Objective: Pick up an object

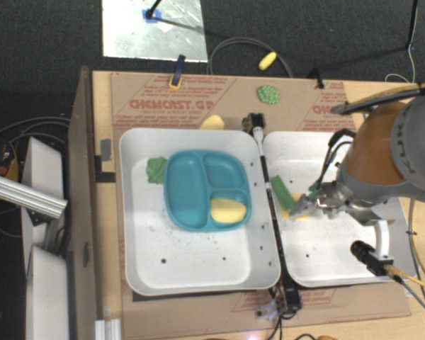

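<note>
Dark carpet surrounds the desk (163,98), which bears two white bins. Right bin (319,261): gripper (302,207) hangs low at its left wall, just beside a green block (281,192) with a yellow scrap close by. Whether the jaws are spread or pressed together cannot be told. Advice: centre over the block, clear of the wall, before closing. Block is small, elongated, lying tilted.

Glossy teal plastic tray (191,190), smooth white plastic bins (138,261)
</note>
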Tool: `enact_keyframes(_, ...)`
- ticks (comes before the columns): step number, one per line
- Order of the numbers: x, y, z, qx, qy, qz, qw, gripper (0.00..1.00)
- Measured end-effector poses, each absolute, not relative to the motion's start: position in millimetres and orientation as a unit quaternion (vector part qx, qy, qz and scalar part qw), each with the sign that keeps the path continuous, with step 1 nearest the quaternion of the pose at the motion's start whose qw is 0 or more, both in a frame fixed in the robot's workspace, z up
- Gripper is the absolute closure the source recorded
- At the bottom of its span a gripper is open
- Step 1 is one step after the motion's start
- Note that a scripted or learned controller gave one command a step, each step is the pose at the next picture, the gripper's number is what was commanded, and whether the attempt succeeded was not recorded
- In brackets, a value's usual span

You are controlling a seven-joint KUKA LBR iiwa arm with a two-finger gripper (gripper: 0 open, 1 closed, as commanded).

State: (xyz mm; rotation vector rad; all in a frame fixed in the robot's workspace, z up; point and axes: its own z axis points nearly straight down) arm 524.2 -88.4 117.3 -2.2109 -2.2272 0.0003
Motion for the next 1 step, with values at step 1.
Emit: enact_keyframes(1, 544.3, -86.5, 82.5, -0.705, -0.709, -0.0002, -0.001, 0.00)
